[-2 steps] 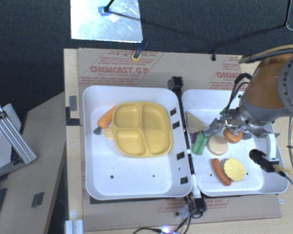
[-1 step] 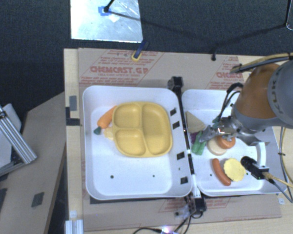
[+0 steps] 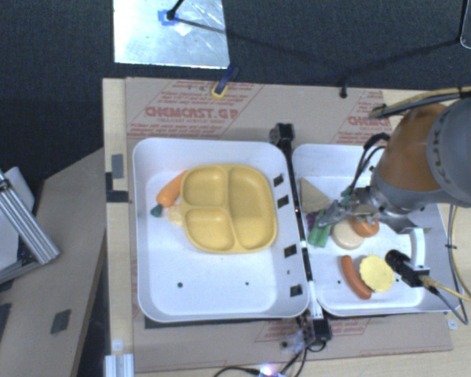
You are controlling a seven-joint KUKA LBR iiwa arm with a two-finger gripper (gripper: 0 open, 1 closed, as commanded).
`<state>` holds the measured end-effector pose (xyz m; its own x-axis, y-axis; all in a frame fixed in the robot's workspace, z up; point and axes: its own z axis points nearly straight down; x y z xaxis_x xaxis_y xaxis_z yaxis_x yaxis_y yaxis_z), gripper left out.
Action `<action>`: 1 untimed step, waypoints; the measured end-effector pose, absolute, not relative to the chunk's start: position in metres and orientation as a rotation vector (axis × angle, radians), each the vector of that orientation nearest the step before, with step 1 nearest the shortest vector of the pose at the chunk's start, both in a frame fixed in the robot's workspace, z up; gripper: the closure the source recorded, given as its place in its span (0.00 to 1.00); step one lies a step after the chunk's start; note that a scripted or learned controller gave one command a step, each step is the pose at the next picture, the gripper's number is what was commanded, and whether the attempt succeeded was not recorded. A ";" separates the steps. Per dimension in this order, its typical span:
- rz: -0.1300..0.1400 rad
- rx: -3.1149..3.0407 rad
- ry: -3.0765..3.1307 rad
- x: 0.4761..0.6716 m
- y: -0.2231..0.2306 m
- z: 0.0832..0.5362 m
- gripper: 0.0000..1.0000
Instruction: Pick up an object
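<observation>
Green toy piece (image 3: 320, 232) is seen in the right bin (image 3: 322, 162), close against its left wall and about midway along it. The gripper (image 3: 339, 212) is placed just above and beside it; whether it is spread or pressed together cannot be told, and nothing is seen held. Just right of the green piece, a cream round toy (image 3: 347, 236) and an orange-red toy (image 3: 366, 227) are crowded together. Toward the front edge, a toy sausage (image 3: 355, 276) and a yellow disc (image 3: 377, 274) are found touching. Bare floor is left in the bin's back left corner. In the left bin (image 3: 220, 301), a yellow divided plate (image 3: 224, 208) is set at the middle, a toy carrot (image 3: 170, 188) against its left rim; the front half is bare. "CHEMCAST GP" is printed in red on the brown sheet (image 3: 192, 110) under both bins.
</observation>
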<state>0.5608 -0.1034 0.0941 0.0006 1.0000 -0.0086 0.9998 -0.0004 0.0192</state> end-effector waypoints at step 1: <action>0.021 2.202 2.198 0.564 -0.105 0.109 1.00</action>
<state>0.5639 -0.1054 0.1086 0.0019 0.9999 -0.0117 0.9995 -0.0015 0.0308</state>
